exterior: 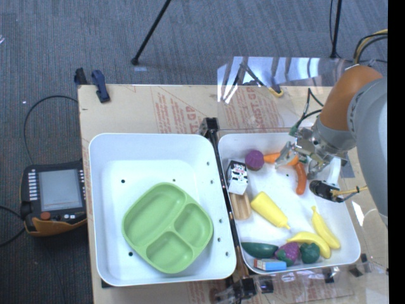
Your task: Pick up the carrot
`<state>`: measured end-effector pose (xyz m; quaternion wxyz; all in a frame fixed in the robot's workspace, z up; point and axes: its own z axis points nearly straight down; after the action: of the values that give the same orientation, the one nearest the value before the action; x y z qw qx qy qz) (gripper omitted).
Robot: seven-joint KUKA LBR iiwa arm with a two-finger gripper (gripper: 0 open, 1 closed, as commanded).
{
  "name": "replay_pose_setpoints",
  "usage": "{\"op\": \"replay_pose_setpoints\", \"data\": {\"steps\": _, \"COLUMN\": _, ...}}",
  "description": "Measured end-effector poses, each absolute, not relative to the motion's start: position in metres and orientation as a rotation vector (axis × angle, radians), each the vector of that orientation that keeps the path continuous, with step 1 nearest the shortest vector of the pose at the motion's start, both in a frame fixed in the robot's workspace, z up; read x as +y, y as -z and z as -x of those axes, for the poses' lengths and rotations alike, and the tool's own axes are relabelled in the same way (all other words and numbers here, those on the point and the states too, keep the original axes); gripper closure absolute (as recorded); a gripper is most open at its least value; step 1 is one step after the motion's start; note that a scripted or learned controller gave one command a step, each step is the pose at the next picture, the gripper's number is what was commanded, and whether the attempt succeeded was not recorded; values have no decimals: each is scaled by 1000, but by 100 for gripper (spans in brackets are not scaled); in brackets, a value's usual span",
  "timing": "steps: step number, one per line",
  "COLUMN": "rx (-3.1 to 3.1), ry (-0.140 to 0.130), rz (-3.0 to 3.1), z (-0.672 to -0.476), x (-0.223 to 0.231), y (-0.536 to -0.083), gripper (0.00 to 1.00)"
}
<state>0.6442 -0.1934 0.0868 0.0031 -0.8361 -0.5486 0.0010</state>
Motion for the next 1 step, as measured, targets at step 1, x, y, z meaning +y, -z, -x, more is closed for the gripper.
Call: {"op": "replay_pose_setpoints", "data": {"steps": 1, "rx": -1351, "ry": -15, "rz": 2823, "z": -642, "x": -187, "y": -86, "gripper": 0}}
